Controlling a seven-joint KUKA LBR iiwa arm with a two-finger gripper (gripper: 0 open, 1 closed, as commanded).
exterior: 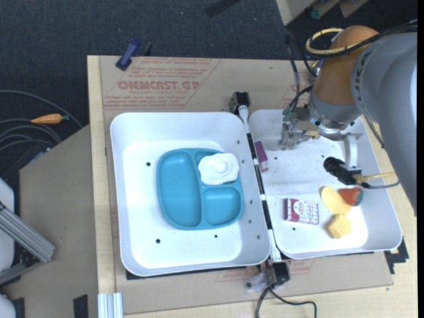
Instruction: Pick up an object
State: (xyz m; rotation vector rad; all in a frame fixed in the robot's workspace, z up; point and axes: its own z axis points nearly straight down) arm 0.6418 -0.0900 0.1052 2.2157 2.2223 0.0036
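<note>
over the far part of the right bin (311, 249), found the claw (293, 136) hanging low above bare white floor, well clear of every object. could not tell from this slant whether open or closed. saw nothing in it, so judged the pick not yet made.

nearest to it, spotted a purple piece (260, 155) lying along the bin's left wall. judged it awkward to take there, pressed to the wall with little room on that side.

nearer the camera, noted a carton (301, 211) lying flat and apart from the rest; judged it the easiest target for that reason. to its right, saw a yellow piece (334, 199) with a red piece (354, 196) touching it, and a second yellow piece (341, 226) just beside. crowded so, reckoned riskier to lift one cleanly.

across in the left bin (132, 177), beside the first on the table (165, 88), found a blue plate (182, 191) set in the middle, bearing a white cup (218, 168) at its far right corner. thought the plate too broad to grip except by its rim.
</note>
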